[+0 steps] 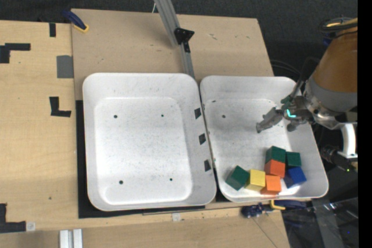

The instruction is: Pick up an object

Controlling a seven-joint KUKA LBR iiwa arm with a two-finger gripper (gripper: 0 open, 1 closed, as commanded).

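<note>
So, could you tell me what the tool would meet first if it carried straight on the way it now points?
The tool points toward the view's left and slightly down, over the right bin. Nothing stands in that line; it would probably meet the bin's bare floor first, though depth is hard to judge. The blocks lie off to the side.
</note>
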